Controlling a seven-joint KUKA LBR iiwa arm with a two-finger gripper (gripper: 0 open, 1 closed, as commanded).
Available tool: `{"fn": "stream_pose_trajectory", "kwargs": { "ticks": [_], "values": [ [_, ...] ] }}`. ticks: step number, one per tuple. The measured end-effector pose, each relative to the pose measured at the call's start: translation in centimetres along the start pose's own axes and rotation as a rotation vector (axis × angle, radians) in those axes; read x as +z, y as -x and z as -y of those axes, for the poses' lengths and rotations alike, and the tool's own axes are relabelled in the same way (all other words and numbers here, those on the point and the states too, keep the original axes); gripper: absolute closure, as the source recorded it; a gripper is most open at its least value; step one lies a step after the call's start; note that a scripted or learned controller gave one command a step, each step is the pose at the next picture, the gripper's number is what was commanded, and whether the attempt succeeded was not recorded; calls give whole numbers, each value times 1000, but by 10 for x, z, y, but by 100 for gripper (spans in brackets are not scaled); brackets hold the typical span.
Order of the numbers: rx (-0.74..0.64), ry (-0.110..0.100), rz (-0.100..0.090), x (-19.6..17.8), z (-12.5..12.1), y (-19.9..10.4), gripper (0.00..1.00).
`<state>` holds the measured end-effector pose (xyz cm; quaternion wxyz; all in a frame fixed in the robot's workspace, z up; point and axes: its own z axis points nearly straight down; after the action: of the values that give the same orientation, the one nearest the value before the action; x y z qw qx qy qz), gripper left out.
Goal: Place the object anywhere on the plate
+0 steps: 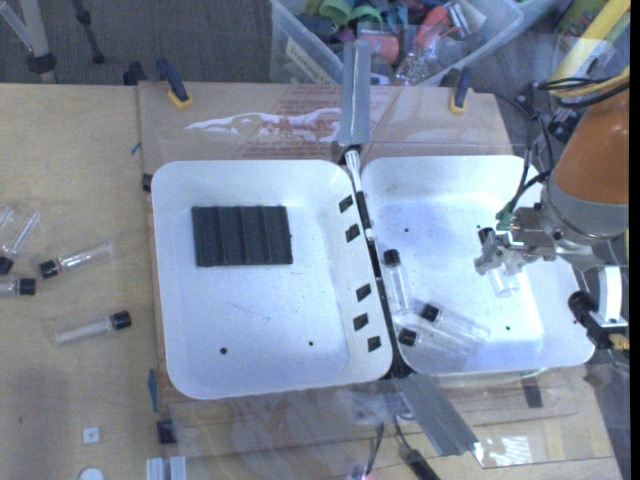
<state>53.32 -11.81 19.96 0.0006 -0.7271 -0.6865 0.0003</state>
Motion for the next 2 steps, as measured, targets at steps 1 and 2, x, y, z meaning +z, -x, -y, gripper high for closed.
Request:
{"fn": "stream_pose_trajectory", "kwargs": {
  "ticks": [1, 2],
  "values": [
    [299, 1, 1, -113, -52, -24, 100],
    [380, 1, 2, -166, -48, -112, 100]
  ]
}}
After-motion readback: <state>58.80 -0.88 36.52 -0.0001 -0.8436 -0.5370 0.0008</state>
